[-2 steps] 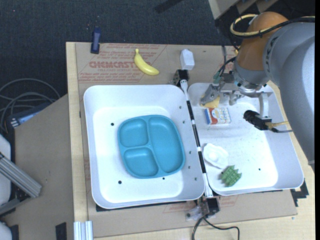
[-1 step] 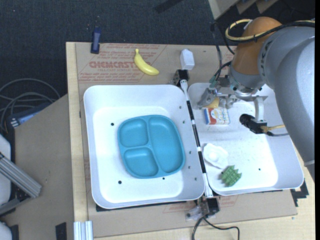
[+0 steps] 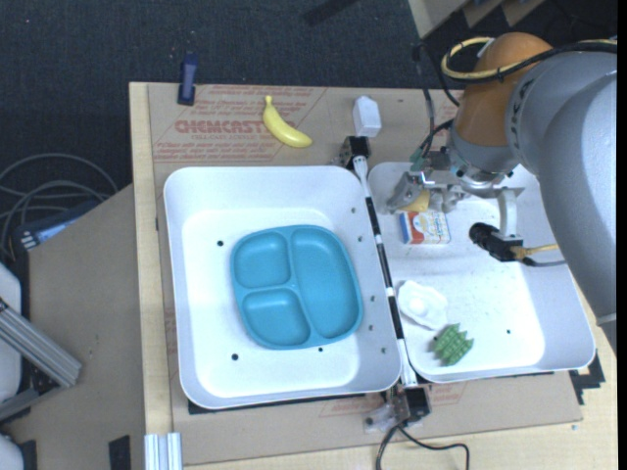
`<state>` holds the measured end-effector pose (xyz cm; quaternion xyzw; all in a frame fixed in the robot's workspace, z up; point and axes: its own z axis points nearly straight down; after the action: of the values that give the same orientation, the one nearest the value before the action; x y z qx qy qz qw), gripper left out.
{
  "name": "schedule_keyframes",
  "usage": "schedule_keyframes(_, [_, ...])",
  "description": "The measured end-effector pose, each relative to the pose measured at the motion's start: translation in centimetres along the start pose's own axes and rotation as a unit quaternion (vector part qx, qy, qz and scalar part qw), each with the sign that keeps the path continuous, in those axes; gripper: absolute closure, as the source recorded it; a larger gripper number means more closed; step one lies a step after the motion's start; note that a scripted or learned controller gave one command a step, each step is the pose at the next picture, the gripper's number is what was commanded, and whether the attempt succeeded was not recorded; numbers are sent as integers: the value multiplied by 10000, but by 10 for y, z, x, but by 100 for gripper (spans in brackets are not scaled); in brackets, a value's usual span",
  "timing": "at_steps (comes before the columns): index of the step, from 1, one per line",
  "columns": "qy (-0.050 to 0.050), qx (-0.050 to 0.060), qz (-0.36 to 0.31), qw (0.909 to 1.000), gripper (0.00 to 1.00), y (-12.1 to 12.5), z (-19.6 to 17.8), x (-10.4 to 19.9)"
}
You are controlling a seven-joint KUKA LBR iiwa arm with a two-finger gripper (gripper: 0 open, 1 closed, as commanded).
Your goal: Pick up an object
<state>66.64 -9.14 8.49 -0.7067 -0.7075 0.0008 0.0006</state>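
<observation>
Inspecting the right bin [image 3: 549, 346], we find the gripper [image 3: 427, 196] above a small carton [image 3: 423, 227]. We cannot tell its grip state.

One fixed camera looks down on me from above the bench [image 3: 245, 125] at a slant, far enough back to take in both white bins. The left bin [image 3: 196, 213] lies well to the side of my jaws; the right bin [image 3: 549, 331] sits beneath them. I enter from the right edge.
</observation>
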Motion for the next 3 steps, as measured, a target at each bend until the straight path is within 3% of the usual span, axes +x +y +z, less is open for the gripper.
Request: schedule_keyframes(3, [-1, -4, 3, 10000, 0, 0, 0, -2])
